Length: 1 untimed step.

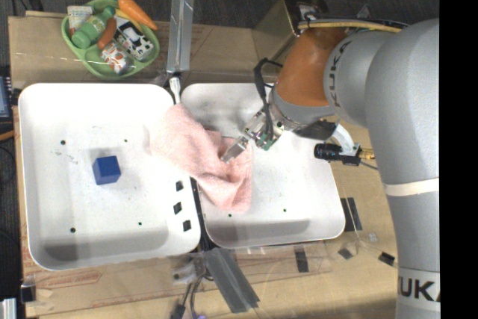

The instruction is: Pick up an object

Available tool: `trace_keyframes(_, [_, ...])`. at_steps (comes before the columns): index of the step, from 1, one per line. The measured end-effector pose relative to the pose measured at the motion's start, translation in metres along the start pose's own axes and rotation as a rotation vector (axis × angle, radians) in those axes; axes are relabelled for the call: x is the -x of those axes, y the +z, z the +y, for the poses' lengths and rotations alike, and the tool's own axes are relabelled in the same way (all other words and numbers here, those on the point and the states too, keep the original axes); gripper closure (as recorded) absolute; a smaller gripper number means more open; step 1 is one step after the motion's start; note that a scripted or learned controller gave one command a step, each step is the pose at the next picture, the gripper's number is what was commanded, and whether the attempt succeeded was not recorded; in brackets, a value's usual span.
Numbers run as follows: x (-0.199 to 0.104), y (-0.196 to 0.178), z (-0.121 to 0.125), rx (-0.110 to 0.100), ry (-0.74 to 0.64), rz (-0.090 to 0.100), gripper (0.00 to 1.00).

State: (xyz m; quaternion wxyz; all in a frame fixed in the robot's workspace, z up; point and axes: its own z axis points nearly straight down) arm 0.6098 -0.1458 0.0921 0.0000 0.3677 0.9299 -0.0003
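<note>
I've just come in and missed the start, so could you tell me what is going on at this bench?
The KUKA arm reaches in from the right, its gripper down at the pink cloth that drapes over the divide between the two white bins. Whether it has gripped the cloth is unclear. A blue cube sits untouched in the left bin.

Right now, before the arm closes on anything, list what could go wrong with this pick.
1. The pink cloth is draped over the wall between the two white bins; lifting it may drag it along or snag it on that wall.
2. The gripper sits at the cloth's right edge, so a pinch there could catch only a thin fold and slip off.
3. The blue cube lies far away in the left bin.
</note>
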Motion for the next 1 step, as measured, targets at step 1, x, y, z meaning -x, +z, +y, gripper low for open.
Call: trace_keyframes(1, [0.0076, -0.0004, -0.0146, 0.001, 0.164, -0.001, 0.0])
